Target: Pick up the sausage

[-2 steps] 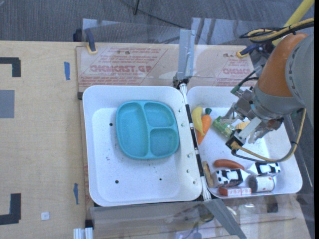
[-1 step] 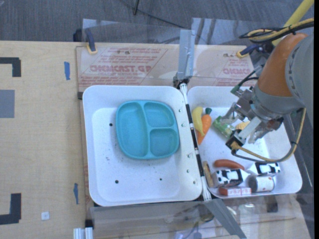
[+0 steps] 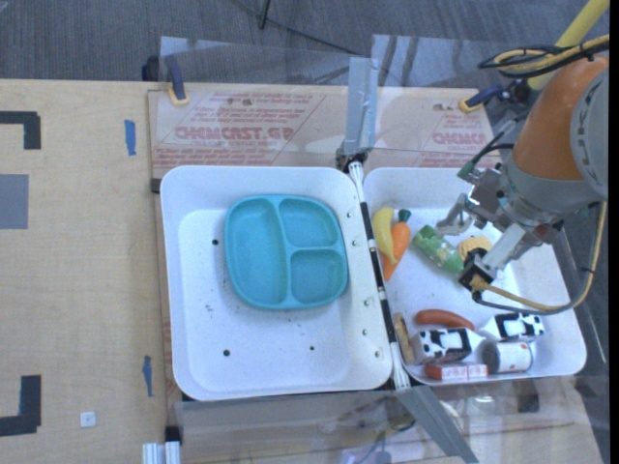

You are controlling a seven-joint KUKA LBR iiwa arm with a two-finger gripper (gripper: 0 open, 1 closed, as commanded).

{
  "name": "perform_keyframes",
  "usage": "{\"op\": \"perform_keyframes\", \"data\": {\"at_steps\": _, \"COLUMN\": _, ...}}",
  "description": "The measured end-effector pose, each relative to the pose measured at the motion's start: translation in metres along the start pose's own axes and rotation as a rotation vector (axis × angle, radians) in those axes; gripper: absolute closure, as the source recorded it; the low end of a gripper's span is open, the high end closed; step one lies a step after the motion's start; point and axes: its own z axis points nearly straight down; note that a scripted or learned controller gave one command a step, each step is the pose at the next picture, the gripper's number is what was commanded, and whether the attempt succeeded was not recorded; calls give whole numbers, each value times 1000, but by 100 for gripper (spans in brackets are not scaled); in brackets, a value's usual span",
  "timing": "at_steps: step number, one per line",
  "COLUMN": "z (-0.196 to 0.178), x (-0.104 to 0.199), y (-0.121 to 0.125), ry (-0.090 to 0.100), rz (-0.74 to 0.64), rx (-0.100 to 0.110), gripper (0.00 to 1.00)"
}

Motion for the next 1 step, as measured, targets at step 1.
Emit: {"op": "perform_keyframes", "data": {"at_steps": 1, "z": 108, "x": -53, "y": -53, "ry": 7, "rz": 6, "rx": -5, "gripper": 0}}
